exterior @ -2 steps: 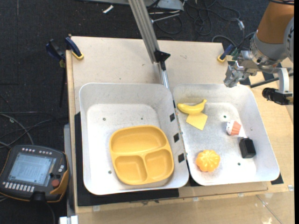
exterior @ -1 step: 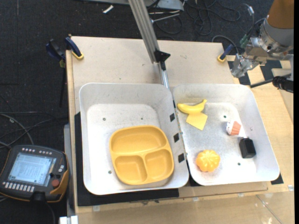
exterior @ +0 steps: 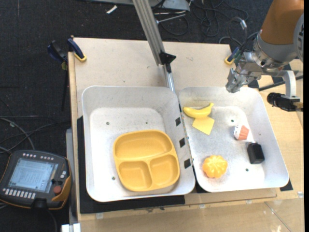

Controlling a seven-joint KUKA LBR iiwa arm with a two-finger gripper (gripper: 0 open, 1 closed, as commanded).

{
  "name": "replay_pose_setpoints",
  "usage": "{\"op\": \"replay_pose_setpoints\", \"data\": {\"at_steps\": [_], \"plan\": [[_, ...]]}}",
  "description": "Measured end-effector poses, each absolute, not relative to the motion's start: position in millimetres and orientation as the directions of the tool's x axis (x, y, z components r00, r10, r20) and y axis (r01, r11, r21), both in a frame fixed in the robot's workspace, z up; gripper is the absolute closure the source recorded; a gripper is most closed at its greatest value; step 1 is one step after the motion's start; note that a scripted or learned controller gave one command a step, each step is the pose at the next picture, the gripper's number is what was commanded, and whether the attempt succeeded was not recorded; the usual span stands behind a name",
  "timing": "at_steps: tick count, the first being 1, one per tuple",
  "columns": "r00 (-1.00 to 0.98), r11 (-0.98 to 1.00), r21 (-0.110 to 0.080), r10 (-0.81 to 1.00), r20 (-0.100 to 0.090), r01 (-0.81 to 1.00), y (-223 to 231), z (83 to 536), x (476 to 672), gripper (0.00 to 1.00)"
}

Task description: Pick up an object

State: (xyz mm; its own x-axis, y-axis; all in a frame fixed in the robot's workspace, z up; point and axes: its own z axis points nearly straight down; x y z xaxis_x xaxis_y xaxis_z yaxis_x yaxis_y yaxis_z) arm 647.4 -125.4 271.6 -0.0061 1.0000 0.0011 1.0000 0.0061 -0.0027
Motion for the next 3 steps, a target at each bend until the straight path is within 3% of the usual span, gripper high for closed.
{"op": "replay_pose_setpoints", "data": {"at_steps": [3], "plan": [[-0.007, 0.007, -0.003, 1.0, 0.002, 1.0, 6.1, 255.5, 572.0, 1.0]]}}
